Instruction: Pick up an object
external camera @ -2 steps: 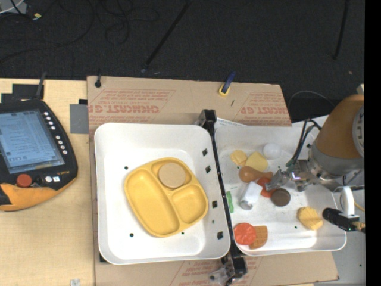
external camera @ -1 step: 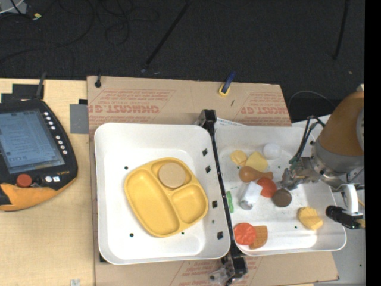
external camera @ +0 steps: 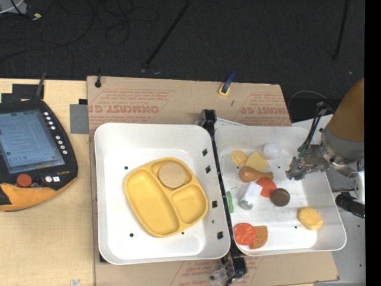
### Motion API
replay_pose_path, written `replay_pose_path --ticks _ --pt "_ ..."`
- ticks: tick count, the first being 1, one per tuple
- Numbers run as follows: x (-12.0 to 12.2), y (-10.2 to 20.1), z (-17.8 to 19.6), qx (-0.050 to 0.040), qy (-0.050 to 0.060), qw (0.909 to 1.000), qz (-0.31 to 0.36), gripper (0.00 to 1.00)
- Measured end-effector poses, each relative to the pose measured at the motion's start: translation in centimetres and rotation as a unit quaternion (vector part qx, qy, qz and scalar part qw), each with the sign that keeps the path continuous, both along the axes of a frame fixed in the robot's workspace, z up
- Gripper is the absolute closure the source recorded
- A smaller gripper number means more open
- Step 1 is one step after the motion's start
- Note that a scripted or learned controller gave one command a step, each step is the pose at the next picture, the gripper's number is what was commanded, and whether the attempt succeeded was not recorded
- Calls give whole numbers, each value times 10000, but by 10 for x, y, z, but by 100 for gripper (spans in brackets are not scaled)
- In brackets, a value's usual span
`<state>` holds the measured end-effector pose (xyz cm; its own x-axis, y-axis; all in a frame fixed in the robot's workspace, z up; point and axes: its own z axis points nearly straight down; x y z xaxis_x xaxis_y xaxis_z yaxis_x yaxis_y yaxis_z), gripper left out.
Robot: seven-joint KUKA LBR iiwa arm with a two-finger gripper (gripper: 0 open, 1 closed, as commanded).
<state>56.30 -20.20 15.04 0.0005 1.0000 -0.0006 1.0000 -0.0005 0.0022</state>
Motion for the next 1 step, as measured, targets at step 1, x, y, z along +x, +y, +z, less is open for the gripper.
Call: replay_pose_path --ticks 1 --pt "10 -1 48 -2 -6 10000 4 100"
